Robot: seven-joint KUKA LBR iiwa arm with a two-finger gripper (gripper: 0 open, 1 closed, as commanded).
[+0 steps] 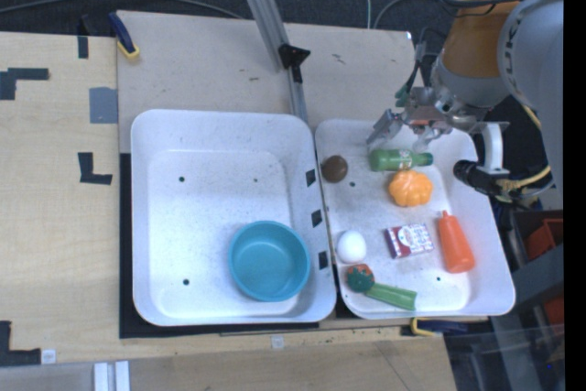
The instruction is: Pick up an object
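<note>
Jaws (409,129) are hanging open over the green bottle (399,160) at the right bin (485,288) far edge; centring on it before closing.

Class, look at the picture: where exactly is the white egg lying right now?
The white egg lies in the right bin, near its left wall, just left of the small red box and above the green-stemmed toy.

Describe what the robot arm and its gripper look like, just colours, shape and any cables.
The arm is bulky and rounded, with a grey shell and a glossy orange band above the wrist. Dark cables loop over its top, and more cabling with a yellowish strand runs down beside the bin. The gripper is a small metallic assembly with thin grey fingers and a reddish spot on its body.
</note>
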